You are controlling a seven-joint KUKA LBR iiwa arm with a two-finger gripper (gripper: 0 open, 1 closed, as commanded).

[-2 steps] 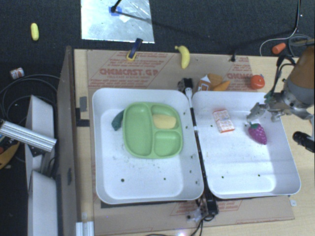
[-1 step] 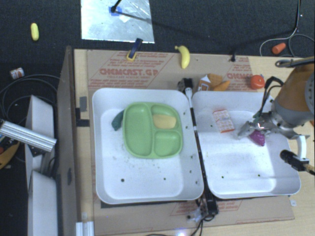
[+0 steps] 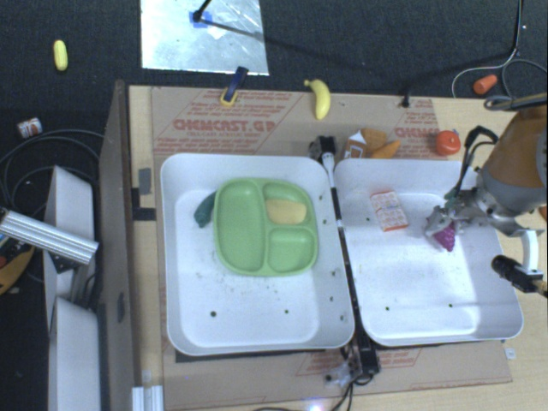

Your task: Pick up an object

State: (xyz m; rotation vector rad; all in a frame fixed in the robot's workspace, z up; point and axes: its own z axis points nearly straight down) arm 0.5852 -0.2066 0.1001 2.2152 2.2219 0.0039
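Camera view: small purple object [image 3: 445, 239], glossy, pinched between closed hand [image 3: 443, 227] fingers over right bin [image 3: 411, 306].

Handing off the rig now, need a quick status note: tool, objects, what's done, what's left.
Tool: low in the right bin, right at a small purple object; grip unclear from this angle.
Objects: purple object and a red-and-white packet lie in the right bin. Left bin holds a green divided plate with a yellow item in one compartment, and a dark green item beside the plate.
Done: arm is at the purple object.
Left: confirm the grasp and lift.
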